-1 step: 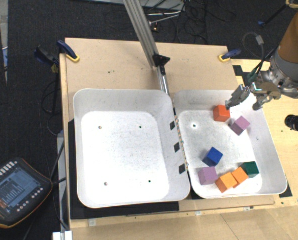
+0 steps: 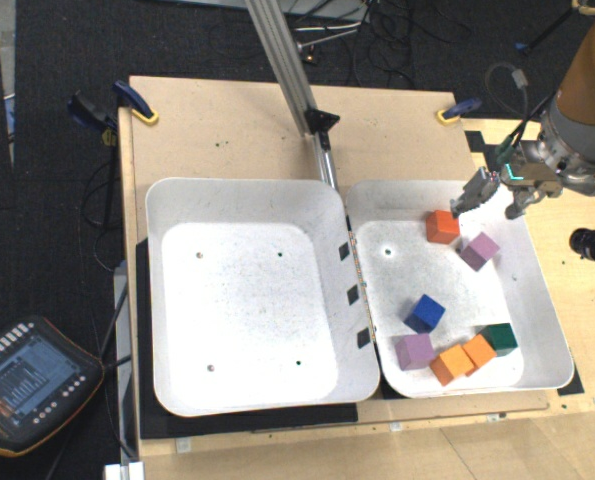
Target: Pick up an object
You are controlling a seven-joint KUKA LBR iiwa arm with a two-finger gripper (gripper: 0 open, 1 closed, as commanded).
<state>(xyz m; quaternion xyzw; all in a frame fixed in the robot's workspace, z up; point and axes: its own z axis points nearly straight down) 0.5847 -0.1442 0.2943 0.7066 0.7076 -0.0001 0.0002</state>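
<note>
The right bin (image 2: 537,298) holds several small blocks. An orange-red block (image 2: 442,227) and a light purple block (image 2: 479,250) lie near its far side. A blue block (image 2: 425,313) sits in the middle. Along the near edge are a purple block (image 2: 414,351), an orange block (image 2: 454,360) and a dark green block (image 2: 499,339). My gripper (image 2: 495,199) hangs above the bin's far right corner, just right of the orange-red block. Its two fingers stand apart, open, with nothing between them.
The left bin (image 2: 177,268) lies beside the right one on the wooden bench. A metal pole (image 2: 287,58) slants up from between the bins. Blue and yellow clamps (image 2: 132,103) grip the bench's far corners. A teach pendant (image 2: 27,383) lies at the lower left.
</note>
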